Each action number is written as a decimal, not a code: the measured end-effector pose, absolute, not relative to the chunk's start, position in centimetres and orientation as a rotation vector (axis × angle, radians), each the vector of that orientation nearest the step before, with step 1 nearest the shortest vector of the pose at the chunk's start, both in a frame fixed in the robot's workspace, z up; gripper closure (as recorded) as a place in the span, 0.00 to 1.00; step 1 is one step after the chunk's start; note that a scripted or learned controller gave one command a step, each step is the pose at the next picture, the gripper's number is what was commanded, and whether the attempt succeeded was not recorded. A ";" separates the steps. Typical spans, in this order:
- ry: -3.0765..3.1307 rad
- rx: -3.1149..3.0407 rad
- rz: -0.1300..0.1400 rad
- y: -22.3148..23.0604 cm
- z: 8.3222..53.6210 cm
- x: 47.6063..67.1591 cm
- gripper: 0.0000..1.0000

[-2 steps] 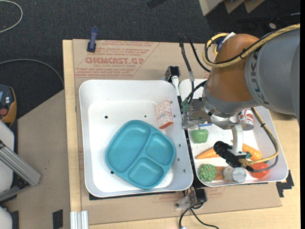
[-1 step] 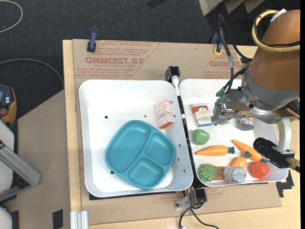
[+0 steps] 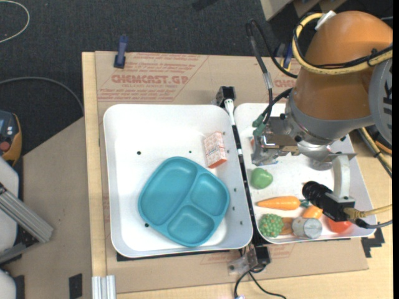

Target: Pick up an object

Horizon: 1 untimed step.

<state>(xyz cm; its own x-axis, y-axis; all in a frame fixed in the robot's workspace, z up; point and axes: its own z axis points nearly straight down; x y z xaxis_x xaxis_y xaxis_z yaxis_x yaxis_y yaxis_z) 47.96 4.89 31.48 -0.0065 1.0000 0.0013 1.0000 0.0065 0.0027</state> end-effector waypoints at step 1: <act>2.228 2.213 0.007 9.9 33.8 48.0 1.00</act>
<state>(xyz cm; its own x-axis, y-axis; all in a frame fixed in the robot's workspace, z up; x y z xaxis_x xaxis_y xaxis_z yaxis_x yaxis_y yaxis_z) 47.95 9.92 33.84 -0.0067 1.0000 0.0021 1.0000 0.0067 0.0043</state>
